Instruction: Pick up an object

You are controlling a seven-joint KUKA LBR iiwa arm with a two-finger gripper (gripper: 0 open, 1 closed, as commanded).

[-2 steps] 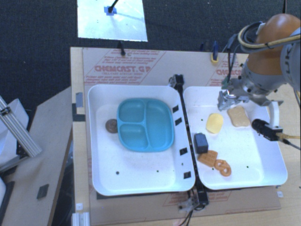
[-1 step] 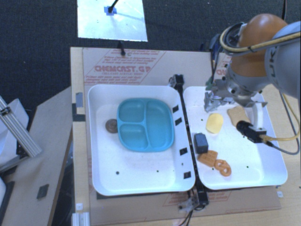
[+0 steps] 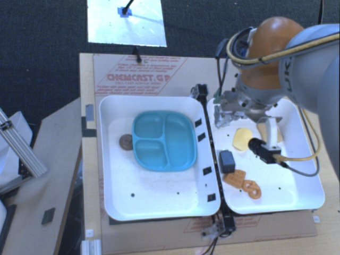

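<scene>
You see the tool point(image 3: 226, 112) low in the right bin point(image 3: 305, 187); its state cannot be told. The yellow piece point(image 3: 243, 138) lies just beside it, toward you.

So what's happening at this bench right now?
A grey robot arm reaches over the right bin, its gripper low near that bin's upper left corner. Nothing shows between its fingers. Loose in that bin lie a yellow piece, a dark block and orange pieces. The left bin holds a blue divided plate and a small brown disc.
</scene>
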